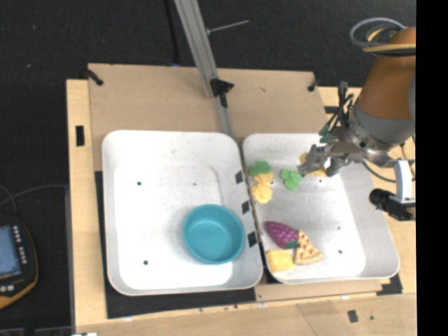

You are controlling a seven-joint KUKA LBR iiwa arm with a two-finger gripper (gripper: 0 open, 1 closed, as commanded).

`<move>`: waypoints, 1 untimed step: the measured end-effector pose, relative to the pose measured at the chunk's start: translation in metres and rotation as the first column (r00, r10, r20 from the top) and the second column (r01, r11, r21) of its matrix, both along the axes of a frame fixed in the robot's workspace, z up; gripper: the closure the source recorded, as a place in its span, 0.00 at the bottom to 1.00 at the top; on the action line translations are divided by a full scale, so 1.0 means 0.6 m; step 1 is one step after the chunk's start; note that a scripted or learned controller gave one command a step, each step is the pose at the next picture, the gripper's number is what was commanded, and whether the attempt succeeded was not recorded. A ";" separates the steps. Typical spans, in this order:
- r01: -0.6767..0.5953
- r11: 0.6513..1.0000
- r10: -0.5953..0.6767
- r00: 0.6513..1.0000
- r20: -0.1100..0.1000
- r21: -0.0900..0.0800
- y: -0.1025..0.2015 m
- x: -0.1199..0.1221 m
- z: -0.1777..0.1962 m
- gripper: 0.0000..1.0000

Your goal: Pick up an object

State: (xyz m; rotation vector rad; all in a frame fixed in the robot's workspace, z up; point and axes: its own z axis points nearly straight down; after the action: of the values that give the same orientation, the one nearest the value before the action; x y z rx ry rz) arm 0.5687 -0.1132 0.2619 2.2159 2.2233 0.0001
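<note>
The two-finger gripper hung above the right white bin's back edge, beside a small green toy; its state could not be told.

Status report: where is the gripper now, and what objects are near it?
Gripper over right bin, fingers unclear. Green toy just beside it, not held. Purple grapes and pizza slice farther off.

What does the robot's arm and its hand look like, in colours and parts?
The arm is a rounded body, orange above and grey at the wrist. Thin black cables run down its side to the hand, a small dark grey metal assembly.
</note>
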 end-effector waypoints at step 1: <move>0.001 1.000 -0.001 1.000 -0.001 0.000 0.086 0.045 -0.007 1.00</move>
State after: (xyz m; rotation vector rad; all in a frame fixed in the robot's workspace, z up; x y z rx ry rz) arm 0.5958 -0.0617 0.2577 2.2176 2.2229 -0.0004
